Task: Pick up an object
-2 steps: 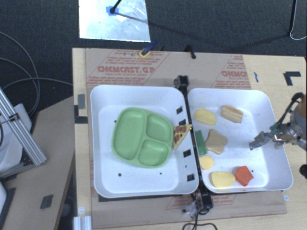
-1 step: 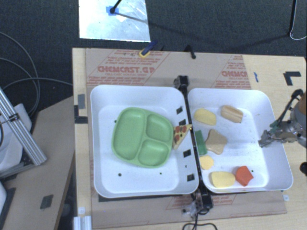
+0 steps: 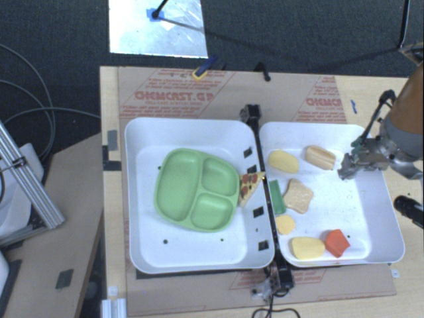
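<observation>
Camera view from above the bench shows two shallow white bins side by side on a sheet of printed cardboard [image 3: 199,95]. The left bin [image 3: 142,177] holds a green divided plate [image 3: 195,189] lying flat near its middle, and a small pizza slice toy [image 3: 248,187] lies just beside the plate's right edge, close to the wall between the bins. The right bin [image 3: 381,207] holds the loose food pieces: a yellow lemon-shaped piece [image 3: 283,161] and a tan bread roll [image 3: 320,157] toward the far side, a slice of toast [image 3: 298,196] in the middle, a green stick [image 3: 275,197] lying along the left wall just beside the toast, a small round yellow piece [image 3: 285,224] nearer, and at the near side a larger yellow piece [image 3: 307,247] touching an orange block [image 3: 336,242]. The grey arm [image 3: 405,152] reaches in from the right, and its gripper [image 3: 349,166] hangs over the far right part of the right bin, just to the right of the bread roll and apart from it. Whether its fingers are spread or closed cannot be told from this angle, and nothing can be seen between them. A shiny square sheet [image 3: 158,18] lies on the dark floor beyond the bench.
</observation>
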Tool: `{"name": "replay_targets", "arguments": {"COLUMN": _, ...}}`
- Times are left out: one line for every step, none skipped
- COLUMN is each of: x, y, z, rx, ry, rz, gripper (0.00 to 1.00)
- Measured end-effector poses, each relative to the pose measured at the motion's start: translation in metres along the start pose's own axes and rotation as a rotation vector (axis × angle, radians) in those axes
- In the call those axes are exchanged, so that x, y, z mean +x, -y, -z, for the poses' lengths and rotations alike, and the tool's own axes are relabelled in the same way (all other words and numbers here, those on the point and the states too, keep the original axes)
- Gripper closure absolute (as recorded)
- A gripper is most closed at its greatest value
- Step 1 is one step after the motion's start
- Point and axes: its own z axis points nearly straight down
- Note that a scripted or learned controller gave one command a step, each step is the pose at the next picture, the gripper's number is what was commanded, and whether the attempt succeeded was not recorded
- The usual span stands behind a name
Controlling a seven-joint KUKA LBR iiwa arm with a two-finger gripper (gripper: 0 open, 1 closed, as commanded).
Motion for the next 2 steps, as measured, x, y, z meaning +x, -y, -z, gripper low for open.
{"name": "replay_targets", "arguments": {"x": 0.027, "y": 0.024, "z": 0.081, "rx": -0.003, "ry": 0.000, "rz": -0.003, "gripper": 1.00}}
{"name": "replay_targets", "arguments": {"x": 0.031, "y": 0.051, "z": 0.109, "rx": 0.001, "ry": 0.000, "rz": -0.006, "gripper": 1.00}}
